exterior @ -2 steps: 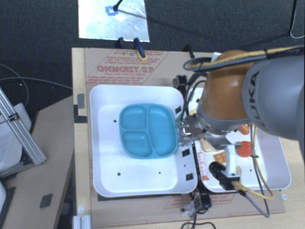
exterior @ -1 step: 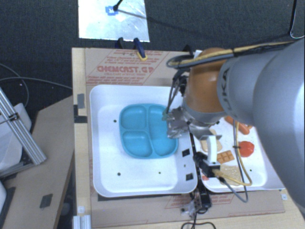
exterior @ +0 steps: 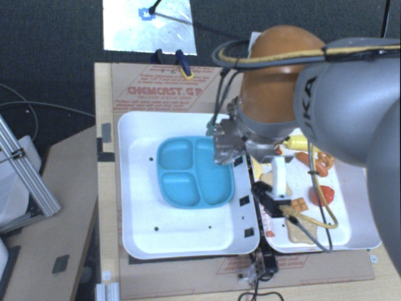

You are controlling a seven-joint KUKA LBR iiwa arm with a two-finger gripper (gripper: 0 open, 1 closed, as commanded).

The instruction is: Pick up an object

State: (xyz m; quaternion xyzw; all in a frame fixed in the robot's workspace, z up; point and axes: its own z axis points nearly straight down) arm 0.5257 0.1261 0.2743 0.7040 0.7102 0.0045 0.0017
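While the arm hangs over the bins' shared edge, the gripper [exterior: 224, 148] state cannot be judged. No lift shows: the blue divided tray [exterior: 193, 172] lies flat in the left bin [exterior: 141, 231], at the gripper's 8 o'clock.

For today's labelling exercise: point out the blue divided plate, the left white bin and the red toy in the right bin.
blue divided plate [exterior: 188, 180], camera view, centre ridge.
left white bin [exterior: 141, 231], camera view, bare floor.
red toy [exterior: 321, 195], camera view, its middle.

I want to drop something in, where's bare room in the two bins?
Left bin: bare floor left of and below the blue plate. Right bin: crowded with toy food, partly hidden under the arm; little bare floor shows.
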